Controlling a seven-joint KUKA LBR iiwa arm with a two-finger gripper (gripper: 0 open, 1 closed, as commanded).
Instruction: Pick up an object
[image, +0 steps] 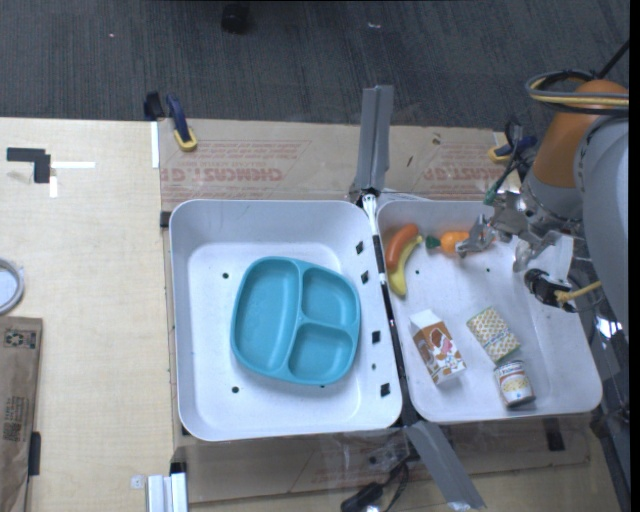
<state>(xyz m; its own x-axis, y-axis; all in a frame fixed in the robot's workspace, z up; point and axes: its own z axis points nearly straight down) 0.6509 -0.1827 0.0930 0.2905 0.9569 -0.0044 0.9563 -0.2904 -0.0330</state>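
The small orange toy (452, 241) with a green end is lying near the upper left of the right bin (570, 400), its long axis running roughly left to right with the green tip pointing left toward the banana (399, 262), which is curving down along the bin's left wall. The gripper (505, 232) is hanging just to its right, and whether its claw is clenched or released I cannot tell. Lower in that bin a carton (438, 347), a patterned packet (494, 333) and a can (514, 383) are lying, while a blue divided plate (296, 320) is sitting in the left bin (200, 300).
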